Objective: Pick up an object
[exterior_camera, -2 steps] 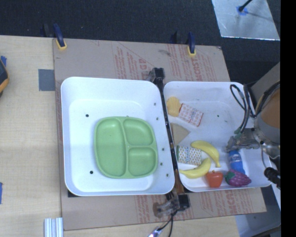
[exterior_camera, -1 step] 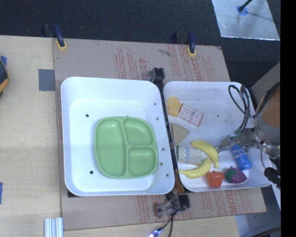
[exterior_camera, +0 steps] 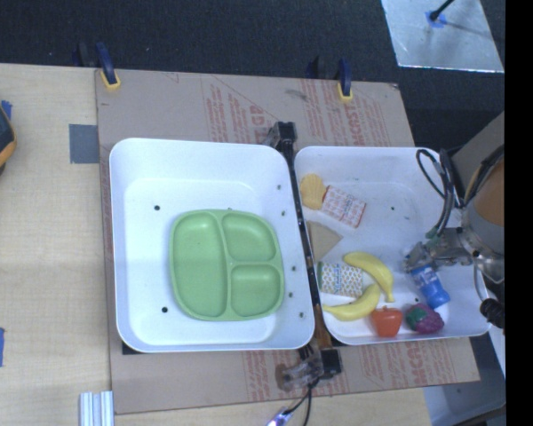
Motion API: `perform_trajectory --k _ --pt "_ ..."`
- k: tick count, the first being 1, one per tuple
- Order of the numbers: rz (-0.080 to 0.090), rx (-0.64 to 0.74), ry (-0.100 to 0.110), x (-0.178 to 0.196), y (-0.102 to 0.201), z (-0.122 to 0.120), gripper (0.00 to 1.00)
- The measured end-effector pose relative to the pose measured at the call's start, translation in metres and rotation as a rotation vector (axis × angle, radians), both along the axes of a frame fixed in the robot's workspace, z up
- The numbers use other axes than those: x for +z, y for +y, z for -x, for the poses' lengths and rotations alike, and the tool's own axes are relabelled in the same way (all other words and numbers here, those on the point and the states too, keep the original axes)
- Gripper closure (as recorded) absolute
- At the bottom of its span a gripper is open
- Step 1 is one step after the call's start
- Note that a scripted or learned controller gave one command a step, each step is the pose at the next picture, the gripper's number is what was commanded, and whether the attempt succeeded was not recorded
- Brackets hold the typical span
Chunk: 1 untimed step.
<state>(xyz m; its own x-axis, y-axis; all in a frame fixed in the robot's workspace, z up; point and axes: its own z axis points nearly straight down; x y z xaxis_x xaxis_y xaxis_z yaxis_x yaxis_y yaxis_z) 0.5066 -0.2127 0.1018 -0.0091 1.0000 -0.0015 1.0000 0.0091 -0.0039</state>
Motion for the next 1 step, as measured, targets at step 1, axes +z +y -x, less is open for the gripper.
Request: perform_trajectory --k 1 --pt "-0.002 -0.003 -0.001 -0.0104 0.0701 0.0149 1.00"
